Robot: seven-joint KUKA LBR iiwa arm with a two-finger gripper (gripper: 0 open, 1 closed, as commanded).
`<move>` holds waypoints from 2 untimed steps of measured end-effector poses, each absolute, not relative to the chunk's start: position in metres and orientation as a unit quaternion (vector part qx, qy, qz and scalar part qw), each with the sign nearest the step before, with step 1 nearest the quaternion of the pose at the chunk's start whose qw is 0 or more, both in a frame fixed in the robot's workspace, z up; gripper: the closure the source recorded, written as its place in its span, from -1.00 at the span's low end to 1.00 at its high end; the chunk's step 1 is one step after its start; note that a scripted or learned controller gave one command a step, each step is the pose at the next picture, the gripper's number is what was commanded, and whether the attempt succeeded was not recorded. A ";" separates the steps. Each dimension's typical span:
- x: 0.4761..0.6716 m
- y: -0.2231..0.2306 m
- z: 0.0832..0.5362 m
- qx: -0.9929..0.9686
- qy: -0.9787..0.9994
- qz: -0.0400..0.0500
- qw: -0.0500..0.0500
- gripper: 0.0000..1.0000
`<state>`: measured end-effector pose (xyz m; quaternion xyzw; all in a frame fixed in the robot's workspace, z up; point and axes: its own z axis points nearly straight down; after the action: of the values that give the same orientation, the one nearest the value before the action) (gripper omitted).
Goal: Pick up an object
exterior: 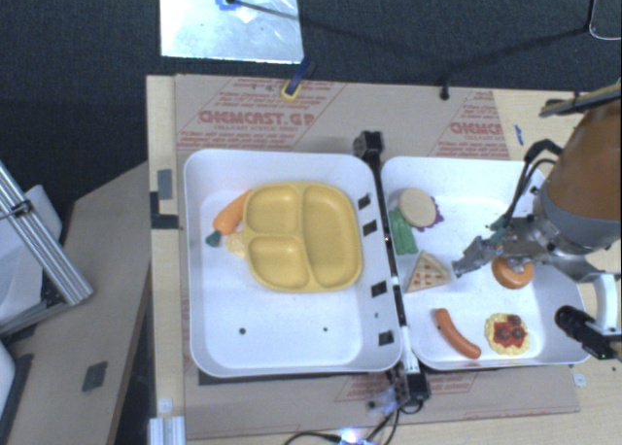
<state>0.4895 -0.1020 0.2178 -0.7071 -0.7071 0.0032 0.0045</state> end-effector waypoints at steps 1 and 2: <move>0.492 -0.102 0.223 -0.706 -0.708 -0.001 0.000 -1.00; 0.492 -0.104 0.181 -0.707 -0.707 0.001 0.001 -1.00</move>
<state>0.4919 -0.1036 0.1814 -0.7067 -0.7075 0.0005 0.0012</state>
